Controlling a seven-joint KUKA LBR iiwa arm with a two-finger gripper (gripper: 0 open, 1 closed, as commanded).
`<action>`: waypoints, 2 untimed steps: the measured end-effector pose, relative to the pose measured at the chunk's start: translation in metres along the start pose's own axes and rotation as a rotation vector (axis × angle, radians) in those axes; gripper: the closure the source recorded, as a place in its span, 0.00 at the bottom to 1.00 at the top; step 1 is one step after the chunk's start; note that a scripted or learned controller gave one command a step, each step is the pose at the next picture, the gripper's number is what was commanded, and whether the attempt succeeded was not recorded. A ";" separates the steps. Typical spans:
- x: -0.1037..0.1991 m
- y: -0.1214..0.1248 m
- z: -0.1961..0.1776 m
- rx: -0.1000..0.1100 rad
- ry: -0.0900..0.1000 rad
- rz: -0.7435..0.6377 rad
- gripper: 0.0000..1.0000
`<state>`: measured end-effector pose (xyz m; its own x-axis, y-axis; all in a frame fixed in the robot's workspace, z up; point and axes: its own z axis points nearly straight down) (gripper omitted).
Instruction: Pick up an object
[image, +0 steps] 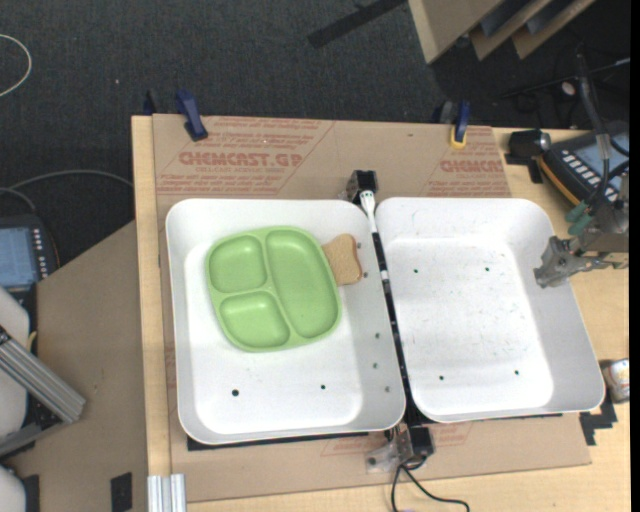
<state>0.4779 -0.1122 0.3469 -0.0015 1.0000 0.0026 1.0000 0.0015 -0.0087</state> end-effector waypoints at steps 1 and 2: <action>-0.065 0.039 -0.102 -0.023 -0.011 0.006 1.00; -0.028 0.008 -0.020 0.000 0.001 0.000 1.00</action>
<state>0.4862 -0.1400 0.3672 -0.0019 1.0000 0.0034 1.0000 0.0019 -0.0088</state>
